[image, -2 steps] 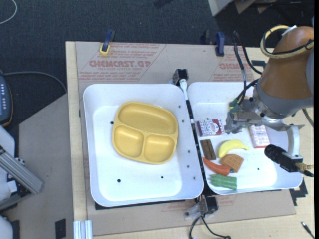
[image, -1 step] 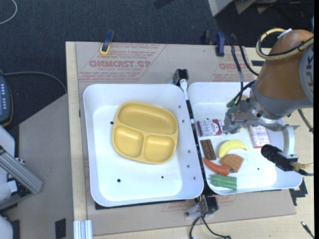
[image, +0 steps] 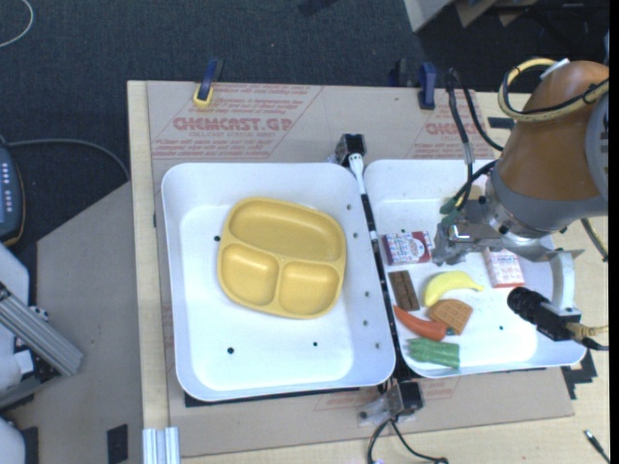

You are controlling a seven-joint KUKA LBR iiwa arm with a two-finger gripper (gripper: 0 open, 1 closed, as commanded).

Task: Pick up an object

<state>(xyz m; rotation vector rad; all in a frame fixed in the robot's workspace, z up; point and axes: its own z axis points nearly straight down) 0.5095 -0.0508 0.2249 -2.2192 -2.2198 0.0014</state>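
Jaws (image: 452,246) hover just above the banana (image: 453,284), not touching it.

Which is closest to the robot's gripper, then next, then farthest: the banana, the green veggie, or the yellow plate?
From the gripper in the right bin:
1. Banana, just below it in the right bin.
2. Green veggie, at that bin's near edge.
3. Yellow plate, across in the left bin.

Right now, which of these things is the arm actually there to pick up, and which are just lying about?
Part of the job:
hand, over the right bin
banana
carrot
green vegetable
bread piece
chocolate bar
red packet

Just lying about:
yellow divided plate in the left bin
clamps
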